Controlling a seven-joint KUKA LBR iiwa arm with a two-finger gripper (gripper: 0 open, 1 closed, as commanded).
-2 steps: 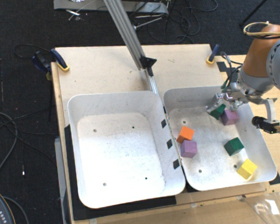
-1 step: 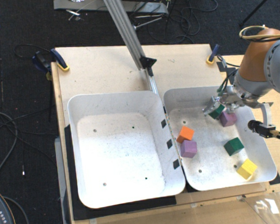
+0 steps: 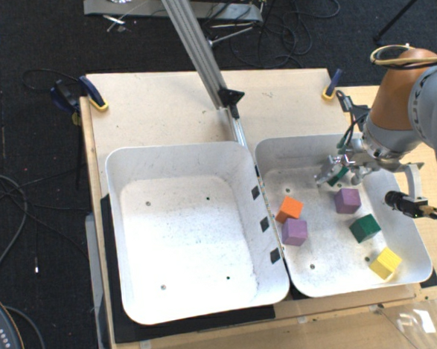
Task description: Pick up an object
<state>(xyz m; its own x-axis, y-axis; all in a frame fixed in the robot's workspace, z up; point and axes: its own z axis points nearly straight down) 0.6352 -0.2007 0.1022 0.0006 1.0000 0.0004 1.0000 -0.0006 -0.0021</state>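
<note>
Nothing is lifted yet, by the look of it. The end effector point(image 3: 341, 170) hangs low over the right bin point(image 3: 316, 282), near its far edge, just above a purple cube point(image 3: 347, 200); whether it is apart or together I cannot tell. Orange point(image 3: 289, 208), green point(image 3: 365, 228) and yellow point(image 3: 386, 263) cubes lie loose nearby. The table point(image 3: 162, 114) is pale wood on a dark, cable-strewn floor point(image 3: 28, 221).

Speckled white plastic bins point(image 3: 121, 169); wooden bench point(image 3: 161, 107)
</note>
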